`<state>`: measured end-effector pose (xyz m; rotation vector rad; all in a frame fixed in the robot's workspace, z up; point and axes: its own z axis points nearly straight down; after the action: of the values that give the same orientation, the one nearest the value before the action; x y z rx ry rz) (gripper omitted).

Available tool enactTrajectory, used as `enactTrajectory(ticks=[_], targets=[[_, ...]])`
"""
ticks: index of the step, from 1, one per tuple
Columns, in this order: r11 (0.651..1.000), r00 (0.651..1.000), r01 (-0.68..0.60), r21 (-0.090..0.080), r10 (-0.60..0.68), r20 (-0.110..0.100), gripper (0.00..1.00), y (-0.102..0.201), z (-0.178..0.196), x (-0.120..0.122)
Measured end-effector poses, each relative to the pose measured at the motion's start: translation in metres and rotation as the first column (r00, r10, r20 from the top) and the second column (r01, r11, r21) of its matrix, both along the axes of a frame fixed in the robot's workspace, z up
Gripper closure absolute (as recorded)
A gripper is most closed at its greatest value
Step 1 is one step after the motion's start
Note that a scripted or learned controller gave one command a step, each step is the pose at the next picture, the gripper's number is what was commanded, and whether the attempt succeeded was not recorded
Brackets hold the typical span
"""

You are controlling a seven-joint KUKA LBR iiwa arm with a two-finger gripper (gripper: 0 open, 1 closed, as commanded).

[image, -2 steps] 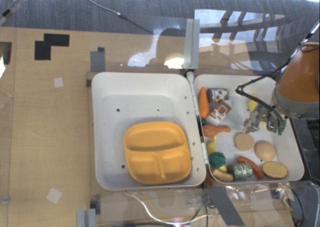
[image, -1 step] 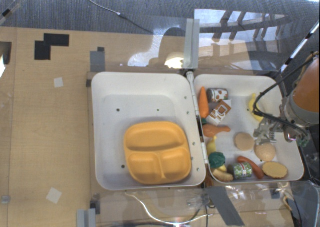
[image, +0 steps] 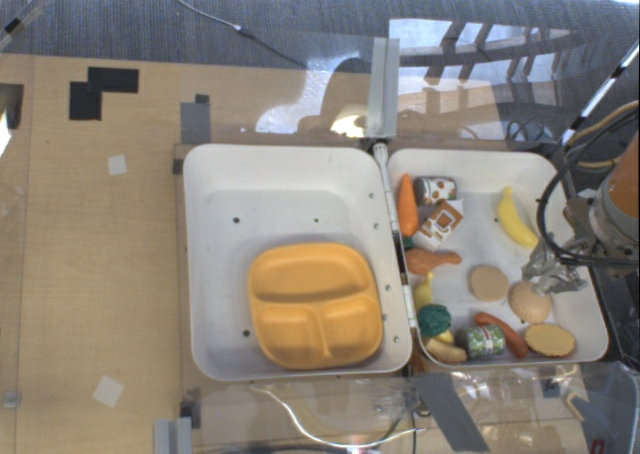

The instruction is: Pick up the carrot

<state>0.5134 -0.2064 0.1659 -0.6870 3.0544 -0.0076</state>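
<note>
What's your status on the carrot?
Pincer over right bin's right side, nothing visibly gripped. Carrot upright against left wall, untouched. Can and box crowd its right.

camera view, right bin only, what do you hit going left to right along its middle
carrot → checkered box → round tan disc → banana → gripper

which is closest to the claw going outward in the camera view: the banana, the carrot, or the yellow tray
From the claw, at the right bin's right edge:
1. Banana, just up and left of it in the right bin.
2. Carrot, upright along the right bin's left wall.
3. Yellow tray, across the divider in the left bin.
</note>
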Motion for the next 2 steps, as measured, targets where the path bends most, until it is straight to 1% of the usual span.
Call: enactTrajectory(ticks=[1, 2], targets=[[0.959, 0.959, -0.283, -0.001, 0.283, -0.004, 1.00, 0.001, -0.016, -0.008], [0.648, 0.648, -0.761, -0.003, 0.761, -0.005, 1.00, 0.002, -0.024, 0.018]])
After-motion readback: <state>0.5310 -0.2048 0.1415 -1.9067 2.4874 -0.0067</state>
